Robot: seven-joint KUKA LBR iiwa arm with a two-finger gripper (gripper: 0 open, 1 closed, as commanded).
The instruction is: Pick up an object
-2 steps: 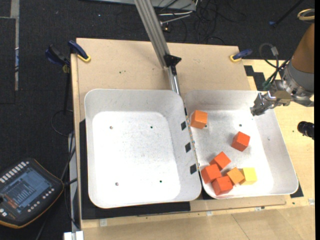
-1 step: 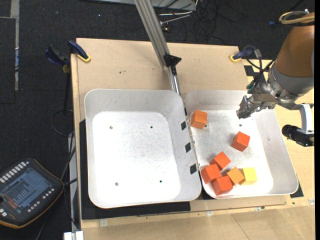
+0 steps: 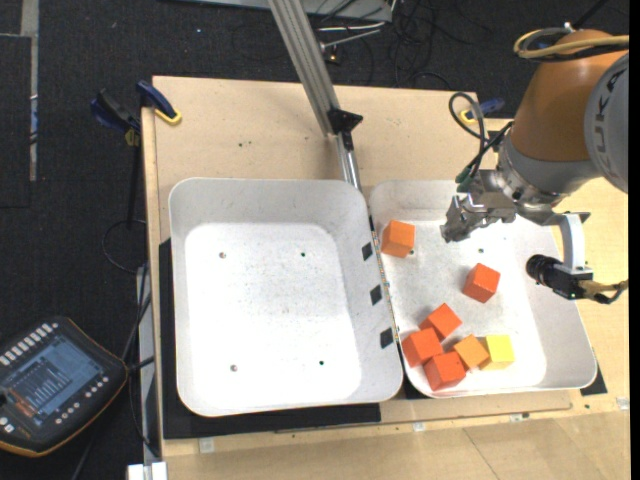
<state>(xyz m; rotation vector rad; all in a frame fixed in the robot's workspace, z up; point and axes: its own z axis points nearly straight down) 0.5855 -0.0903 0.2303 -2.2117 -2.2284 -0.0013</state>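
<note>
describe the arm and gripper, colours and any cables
The arm is rounded, with a broad orange band over grey metal and dark lettering at its right edge. Thin dark and green cables loop beside the wrist. The gripper is small, dark grey metal.

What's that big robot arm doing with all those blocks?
The arm's claw is hanging over the right bin, up near its back. It isn't holding a block. One orange block sits just to the claw's left, and another lies a little nearer the front. More orange blocks and a yellow one are bunched at the front of that bin. It looks like it's getting ready to pick one up, maybe a nearby orange one.
</note>
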